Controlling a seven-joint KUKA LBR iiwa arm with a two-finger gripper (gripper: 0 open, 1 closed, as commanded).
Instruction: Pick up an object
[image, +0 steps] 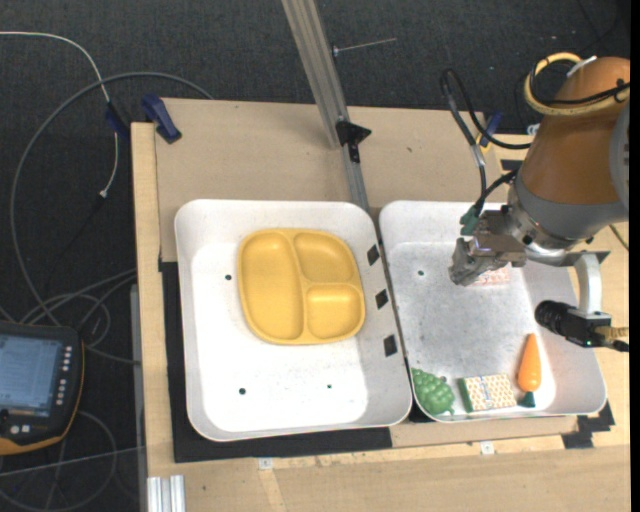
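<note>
Far left, on the dark floor: a handheld screen unit (30, 385) with a lit display, among loose grey cables (60, 250). Just right of it, the wooden bench (250, 140), with a blue clamp (160, 118) at its far-left corner.

On the bench, the left bin (205, 330), shallow and white. Inside, toward the far half, a yellow divided plate (300, 285) with three compartments, lying flat. Behind it, slanting down from the top edge to the gap between the bins, a metal post (320, 60). Along that gap, three small black clips (381, 298).

Next, the right bin (440, 320), its speckled floor bare through the middle. Over its far part, near the back wall, the gripper (468, 268), pointing down and to the left from the grey and orange arm (575, 150). Open or closed: not to be told from this slant. Just beside it, a faint reddish patch (492, 281) on the bin floor, possibly a print or a thin flat item.

Along the near edge of the same bin, well apart from the gripper, three things in a row: a green bumpy cluster (433, 392) in the near-left corner, a pale patterned block (487, 392) just beside it, then an orange carrot (529, 365), tip pointing away, green end touching or nearly touching the block. Right of the carrot, above the bin's rim, a black cylinder (565, 321) fixed to a white bracket on the arm.
</note>
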